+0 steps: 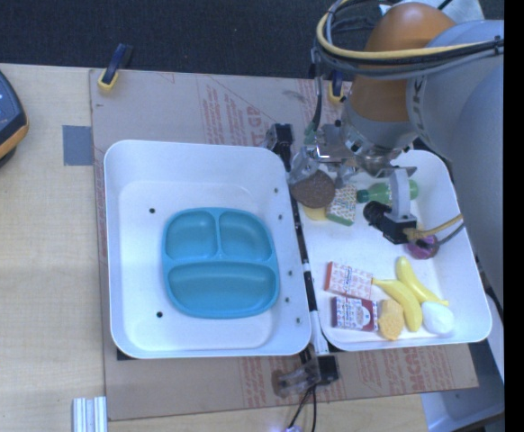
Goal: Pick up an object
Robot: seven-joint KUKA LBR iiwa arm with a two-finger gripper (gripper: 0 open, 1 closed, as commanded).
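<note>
My gripper [320, 160] hangs low over the far left corner of the right bin [465, 250], under the orange-banded wrist. Directly below and in front of it lies a brown round patty [313, 190], partly tucked under the gripper; whether the two touch I cannot tell. A pale speckled cracker [341, 207] leans against the patty's right side. A green item [393, 190] lies just right of the gripper, partly hidden by the robot's bracket.
The near half of the right bin holds two red packets [347, 280] [353, 313], yellow bananas [408, 292], an orange nugget [390, 320], a white egg [438, 318] and a purple piece [424, 247]. The left bin [122, 241] holds a blue divided plate [219, 262].
</note>
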